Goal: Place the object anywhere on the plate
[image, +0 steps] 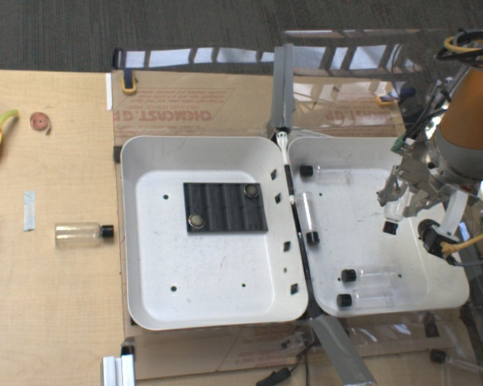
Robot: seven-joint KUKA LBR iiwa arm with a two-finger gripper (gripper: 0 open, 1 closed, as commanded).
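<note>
- Because the gripper [396, 207] hangs over the far right side of the right bin [362, 244] and the plate [225, 206] lies in the left bin [145, 240], you have a full crossing ahead, and the raised rims between the bins could catch anything carried low.
- You cannot tell from this view whether the gripper is open or closed. A small black piece [390, 227] shows just below it, perhaps a cap, but nothing confirms a hold. Assume the grasp may have missed.
- Likely objects are the clear vials [372, 278] with black caps, all lying on their sides in the right bin: two near the front edge, one along the divider, and one at the back.
- They look smooth, round and see-through, so expect them to roll or slip out under a loose pinch.
- The plate is dark and ribbed, and two small round pieces [196, 221] already sit on it. A vial dropped across the ribs or onto those pieces could roll off onto the bin floor.
</note>
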